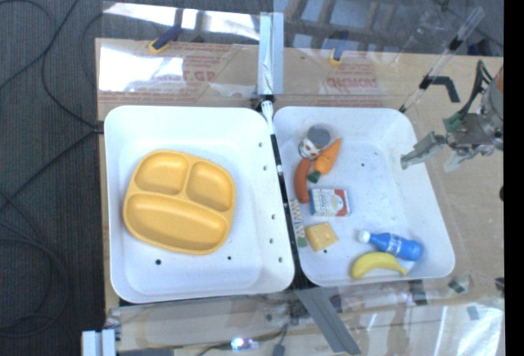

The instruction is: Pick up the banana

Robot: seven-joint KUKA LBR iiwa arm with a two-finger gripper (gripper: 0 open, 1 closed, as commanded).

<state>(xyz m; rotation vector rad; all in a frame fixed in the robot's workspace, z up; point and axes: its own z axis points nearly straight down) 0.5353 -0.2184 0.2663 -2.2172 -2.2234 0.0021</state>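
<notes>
The yellow banana [378, 265] lies in the right bin [426, 207], in its near right corner, curved side toward the front rim. A blue bottle [395, 245] with a white cap lies just behind it, almost touching. My gripper [431, 159] hangs over the right bin's far right rim, well behind the banana and apart from it. It stands open with nothing between its fingers.
The right bin also holds an orange carrot [316, 169], a small grey and white figure [314, 140], a red and white carton [329, 201] and a yellow block [321, 236]. A yellow divided plate [180, 200] sits in the left bin [246, 264].
</notes>
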